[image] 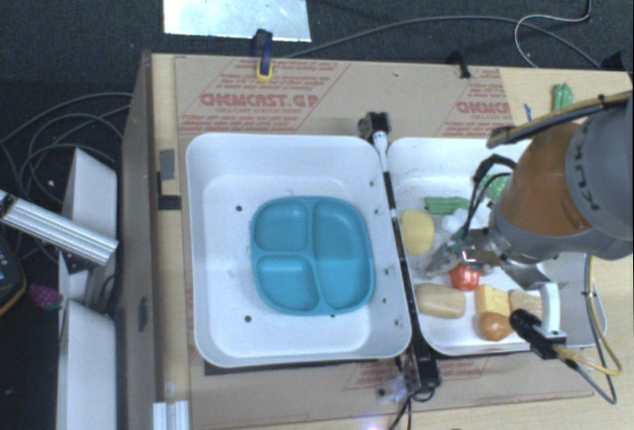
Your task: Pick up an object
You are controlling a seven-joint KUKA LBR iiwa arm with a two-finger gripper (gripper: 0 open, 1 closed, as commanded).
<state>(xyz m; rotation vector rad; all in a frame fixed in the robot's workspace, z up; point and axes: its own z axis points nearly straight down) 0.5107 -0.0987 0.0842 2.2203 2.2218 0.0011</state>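
Several items crowd the right bin (421, 156): a red piece (465, 275) sits directly beneath the gripper (463, 255), with a yellow lump (417, 231) to its left and a tan block (441, 300) nearer the front. Whether anything is grasped cannot be told. A blue plate (312, 255) lies in the left bin (223, 220).

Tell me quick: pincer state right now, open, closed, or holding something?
Pincer: cannot be told; it sits low in the right bin over a small red object, beside the yellow item.
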